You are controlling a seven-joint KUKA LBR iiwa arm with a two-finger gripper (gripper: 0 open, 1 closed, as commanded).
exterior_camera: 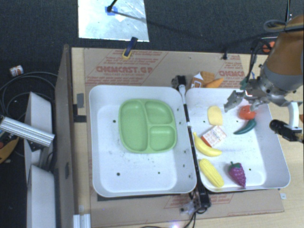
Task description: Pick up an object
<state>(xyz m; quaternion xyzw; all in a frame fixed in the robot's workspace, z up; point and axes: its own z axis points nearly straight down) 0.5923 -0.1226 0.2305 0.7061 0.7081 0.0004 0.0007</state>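
Bench scene viewed from above at a slant, with two shallow white bins set side by side. Left white plastic bin [104, 175] holds a pale green, three-compartment plastic tray [146, 126] lying flat near its centre. Right white plastic bin [273, 163] holds the toy foods. A pale yellow block-shaped piece [215, 115] lies toward the far part of the bin; just nearer the camera, a small red-and-white printed packet [214, 136] rests against a yellow plastic banana [206, 147], which lies along the bin's left wall. A yellow corn cob [211, 173] and a purple grape-like fruit with a green stem [237, 173] sit side by side near the bin's near edge. A red tomato-like piece [246, 112] and a dark green pepper [245, 127] lie close together toward the bin's far right.

Grey arm with an orange band [287, 56] reaches in from the right. Its two-finger gripper [242, 100] hangs over the far part of the right bin, just above and beside the red piece; the metal fingers [232, 100] point toward the yellow block. Whether they are spread or closed cannot be told, and nothing is seen between them. An orange carrot-shaped piece [213, 83] lies outside the bins on the brown printed cardboard sheet [142, 65] behind them.
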